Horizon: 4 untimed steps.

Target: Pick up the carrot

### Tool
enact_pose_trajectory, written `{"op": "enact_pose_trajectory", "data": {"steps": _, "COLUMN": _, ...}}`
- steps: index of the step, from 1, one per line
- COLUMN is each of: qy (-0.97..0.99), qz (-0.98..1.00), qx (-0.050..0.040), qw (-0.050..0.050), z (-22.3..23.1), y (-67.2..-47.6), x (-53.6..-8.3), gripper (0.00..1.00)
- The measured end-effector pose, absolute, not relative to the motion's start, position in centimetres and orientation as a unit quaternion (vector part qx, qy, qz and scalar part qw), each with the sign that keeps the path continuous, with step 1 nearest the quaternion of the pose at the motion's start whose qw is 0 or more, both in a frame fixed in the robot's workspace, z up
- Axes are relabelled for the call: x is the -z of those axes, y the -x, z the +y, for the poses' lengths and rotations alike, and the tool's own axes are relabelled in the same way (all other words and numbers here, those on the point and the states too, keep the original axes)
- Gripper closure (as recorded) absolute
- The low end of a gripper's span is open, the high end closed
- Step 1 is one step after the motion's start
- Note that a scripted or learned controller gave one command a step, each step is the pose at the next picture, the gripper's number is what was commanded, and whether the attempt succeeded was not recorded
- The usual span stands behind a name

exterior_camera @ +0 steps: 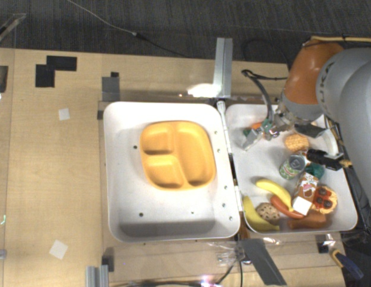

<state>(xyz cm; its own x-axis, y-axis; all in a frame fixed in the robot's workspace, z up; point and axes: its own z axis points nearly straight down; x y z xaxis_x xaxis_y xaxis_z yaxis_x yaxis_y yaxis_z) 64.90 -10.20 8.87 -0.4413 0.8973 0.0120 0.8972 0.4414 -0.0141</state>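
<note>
Camera view: tool [261, 130] hovers in right bin [248, 115], carrot [285, 207] apart.

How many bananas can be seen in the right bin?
2. One banana lies near the bin's middle, beside the carrot. The other banana lies along the front left corner, under a cookie. More may be hidden below the pile.

A pale wooden desk [48, 184] fills most of the view. Beyond its far edge lies dark grey carpet [143, 11], crossed by a thin cable [83, 9]. Black angular marks [54, 69] sit near the desk's far left corner.
</note>
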Motion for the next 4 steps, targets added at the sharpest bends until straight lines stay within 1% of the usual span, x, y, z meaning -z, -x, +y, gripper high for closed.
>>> {"op": "enact_pose_trajectory", "data": {"steps": 1, "qy": 0.708, "qz": -0.706, "qx": -0.004, "qw": 0.013, "z": -9.8, "y": -66.6, "x": -8.8, "gripper": 0.0}}
{"op": "enact_pose_trajectory", "data": {"steps": 2, "qy": 0.848, "qz": -0.529, "qx": -0.0007, "qw": 0.005, "z": -12.0, "y": -66.9, "x": -8.7, "gripper": 0.0}}
{"op": "enact_pose_trajectory", "data": {"steps": 3, "qy": 0.847, "qz": -0.531, "qx": 0.0023, "qw": -0.002, "z": -12.2, "y": -67.2, "x": -10.0, "gripper": 1.0}}
{"op": "enact_pose_trajectory", "data": {"steps": 4, "qy": 0.807, "qz": -0.59, "qx": 0.0061, "qw": -0.006, "z": -11.8, "y": -63.7, "x": -22.0, "gripper": 1.0}}
